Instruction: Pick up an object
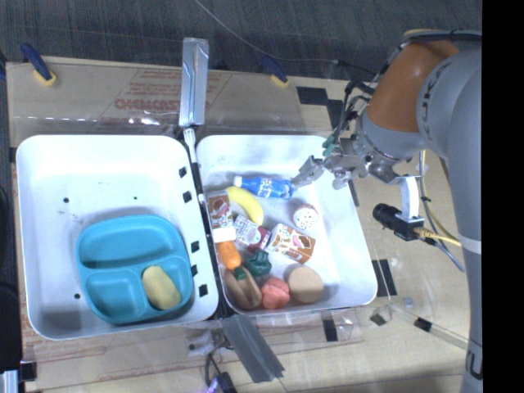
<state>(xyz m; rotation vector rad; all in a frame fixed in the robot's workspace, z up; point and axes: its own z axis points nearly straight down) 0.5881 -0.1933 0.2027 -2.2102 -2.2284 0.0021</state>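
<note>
Bench top [426, 301]: light wood-tone surface w/ black tape marks. Cardboard sheet [147, 88] w/ red print lies flat along far edge, held by blue clamps [38, 64] at left and center. Floor [98, 11] beyond bench: dark grey carpet, a thin cable [214, 19] running across it. Lighting even, overhead, soft glare on plastic film near cardboard.
</note>
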